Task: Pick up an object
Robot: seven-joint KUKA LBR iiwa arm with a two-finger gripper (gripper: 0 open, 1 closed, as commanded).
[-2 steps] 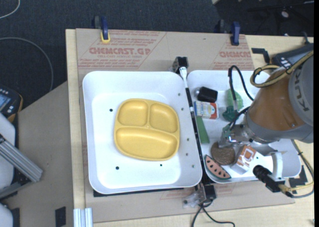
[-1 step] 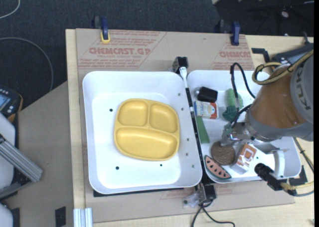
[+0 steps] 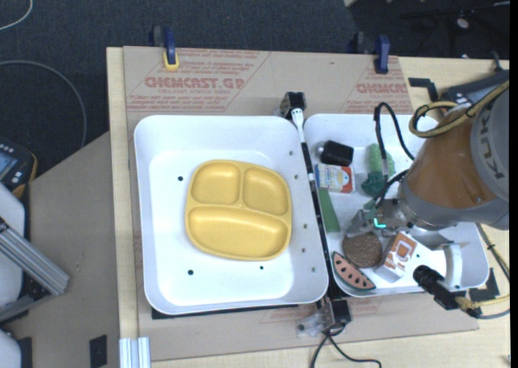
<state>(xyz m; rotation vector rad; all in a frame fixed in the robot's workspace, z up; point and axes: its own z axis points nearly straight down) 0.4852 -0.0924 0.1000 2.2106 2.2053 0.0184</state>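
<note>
Two white bins: the left bin holds one yellow divided plate; the right bin holds several small items. The gripper hangs over a brown round cookie; its grip cannot be told.

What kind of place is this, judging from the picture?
Most likely a robotics lab or test bench, not a home kitchen. A grey arm reaches over two white bins, the board beneath is held by clamps, and loose cables lie on the carpet.

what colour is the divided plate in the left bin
Yellow: the divided plate shows plainly in the camera view.
</note>
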